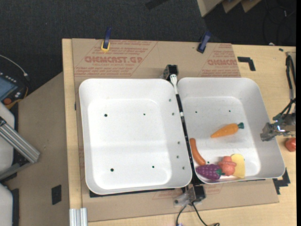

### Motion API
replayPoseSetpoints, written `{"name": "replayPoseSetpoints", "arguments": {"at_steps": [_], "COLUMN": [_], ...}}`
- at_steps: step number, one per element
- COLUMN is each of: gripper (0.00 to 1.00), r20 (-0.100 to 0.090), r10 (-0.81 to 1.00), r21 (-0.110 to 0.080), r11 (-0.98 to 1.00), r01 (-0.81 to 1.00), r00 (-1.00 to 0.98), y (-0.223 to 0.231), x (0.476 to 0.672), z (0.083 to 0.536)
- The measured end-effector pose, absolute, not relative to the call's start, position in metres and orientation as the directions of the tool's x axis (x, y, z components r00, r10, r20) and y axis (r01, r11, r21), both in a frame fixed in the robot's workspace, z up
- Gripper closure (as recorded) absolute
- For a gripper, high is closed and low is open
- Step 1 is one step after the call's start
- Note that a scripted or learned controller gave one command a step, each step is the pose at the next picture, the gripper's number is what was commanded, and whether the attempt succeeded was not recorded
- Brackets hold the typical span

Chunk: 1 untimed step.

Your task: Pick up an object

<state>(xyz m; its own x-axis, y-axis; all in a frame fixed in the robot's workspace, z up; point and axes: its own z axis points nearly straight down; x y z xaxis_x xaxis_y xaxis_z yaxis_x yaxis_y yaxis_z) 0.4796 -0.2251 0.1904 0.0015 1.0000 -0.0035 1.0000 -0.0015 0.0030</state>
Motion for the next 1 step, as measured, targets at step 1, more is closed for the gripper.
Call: {"name": "replayPoseSetpoints", "arguments": {"at_steps": [1], "gripper": [1.0], "r20": [0.0], "r10": [1.0], "r21": [0.009], "r11": [0.009], "r01": [1.0], "r00": [-0.009], "y": [-0.1499], "x": [0.4818], "z": [0.2587]}}
